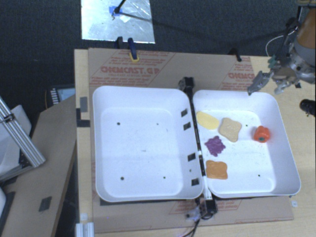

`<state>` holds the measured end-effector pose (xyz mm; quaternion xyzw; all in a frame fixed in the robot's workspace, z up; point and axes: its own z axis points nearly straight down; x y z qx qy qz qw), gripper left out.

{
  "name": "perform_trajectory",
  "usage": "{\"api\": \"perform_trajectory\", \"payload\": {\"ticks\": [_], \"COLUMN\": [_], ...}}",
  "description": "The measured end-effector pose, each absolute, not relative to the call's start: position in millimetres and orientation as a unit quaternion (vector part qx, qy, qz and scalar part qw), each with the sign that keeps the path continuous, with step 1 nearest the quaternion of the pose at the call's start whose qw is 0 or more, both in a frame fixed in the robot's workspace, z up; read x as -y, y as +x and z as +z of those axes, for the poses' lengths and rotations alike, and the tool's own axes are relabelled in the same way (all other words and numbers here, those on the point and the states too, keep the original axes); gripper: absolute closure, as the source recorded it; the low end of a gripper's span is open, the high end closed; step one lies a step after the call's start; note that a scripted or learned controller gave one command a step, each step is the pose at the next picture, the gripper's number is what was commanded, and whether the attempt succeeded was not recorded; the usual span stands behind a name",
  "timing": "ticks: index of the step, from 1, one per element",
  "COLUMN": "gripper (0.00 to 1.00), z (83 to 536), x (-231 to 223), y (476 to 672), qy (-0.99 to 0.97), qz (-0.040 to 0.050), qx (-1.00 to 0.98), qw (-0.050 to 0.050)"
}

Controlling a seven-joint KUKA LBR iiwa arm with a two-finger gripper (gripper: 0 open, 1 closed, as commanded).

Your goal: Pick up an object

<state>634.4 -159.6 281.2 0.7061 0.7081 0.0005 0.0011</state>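
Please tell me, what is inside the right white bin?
Inside the right bin lie five small things: a yellow piece, a beige piece, a purple piece, an orange-brown piece and an orange-red pepper. Nothing covers them.

Two shallow white bins are sitting side by side on a brown cardboard sheet (pixel 148 68) printed with red lettering. The left bin (pixel 106 147) and the right bin (pixel 281 147) are touching along a black hinge strip (pixel 193 132). A shiny foil square (pixel 98 19) is lying on the dark carpet (pixel 34 28) beyond the cardboard. A metal rail (pixel 19 137) is leaning at the left edge.
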Motion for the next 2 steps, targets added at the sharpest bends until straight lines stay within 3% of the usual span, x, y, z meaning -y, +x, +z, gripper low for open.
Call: {"api": "perform_trajectory", "payload": {"ticks": [1, 2], "gripper": [1.0, 1.0], "z": [292.7, 338.1], "x": [159.5, 209.0], "y": [635.3, 592.7], "qy": [0.705, 0.708], "qz": [0.0018, 0.0006], "qx": [-0.709, -0.706], "qw": [0.003, 0.002]}}
